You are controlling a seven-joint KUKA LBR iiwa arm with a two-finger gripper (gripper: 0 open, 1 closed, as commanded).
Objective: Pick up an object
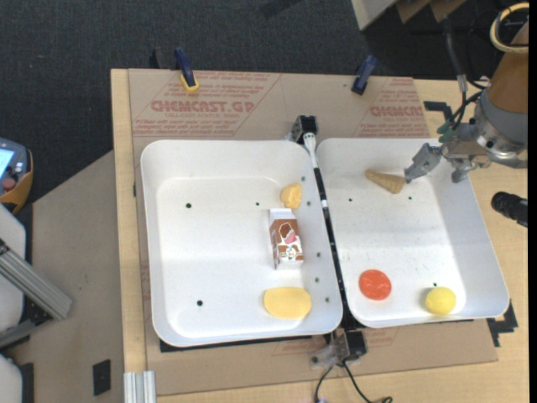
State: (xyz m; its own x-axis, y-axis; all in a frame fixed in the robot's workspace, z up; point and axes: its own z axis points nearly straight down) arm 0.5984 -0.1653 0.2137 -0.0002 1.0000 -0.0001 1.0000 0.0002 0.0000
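The approach step is judged to be in hand: nothing has been lifted. The gripper point(438, 164) is seen at the upper right of the right bin point(470, 242), its two fingers spread apart with nothing between them. One fingertip point(417, 168) is placed just beside the tan cone-shaped piece point(384, 180), apparently not touching it. No contact with the bin floor can be confirmed.

For the next move, the gripper would need to be shifted over the cone, lowered and closed across its narrow width.

Further out in the same bin, a red round object point(375, 285) and a yellow ball point(440, 300) are noted near the front edge. In the left bin point(185, 250), a small carton point(286, 238) and two yellow pieces are recorded.
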